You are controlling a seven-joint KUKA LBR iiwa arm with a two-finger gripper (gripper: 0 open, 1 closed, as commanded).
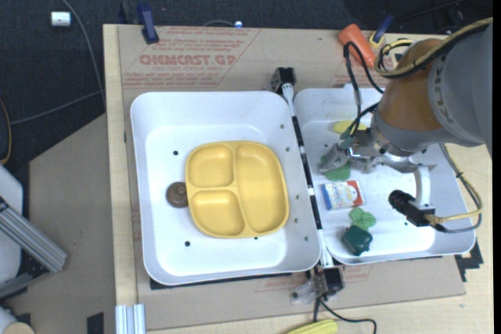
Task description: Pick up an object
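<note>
A: Worth asking what could spoil the pick from here?

B: Plenty. Gripper (338,159) low in the right bin (450,245), near the bin's nine o'clock wall. Could clip that wall on the way down, or close on bare floor and come up with nothing.

A: And the candidates for picking?

B: White packet (343,194) at six o'clock from the gripper, lying flat, just beside it. Hard to pinch something that flat; likely to slide away instead of lifting. Further along at six o'clock, a light green piece (359,217) touching a dark green block (357,239). Could nudge one while going for the other. Yellow scrap (342,126) at twelve o'clock, partly behind a black cable.

A: Anything gripped right now?

B: Impossible to tell. Too small and too shadowed under the wrist to judge how far open, or whether holding anything.

A: What else hard to make out?

B: Much of the right bin's floor, covered by the grey arm (462,90). Possibly more objects under there. Over in the left bin (156,246), a yellow divided plate (236,188), with a brown round thing (177,194) tucked at its nine o'clock edge, partly hidden and not identifiable
</note>
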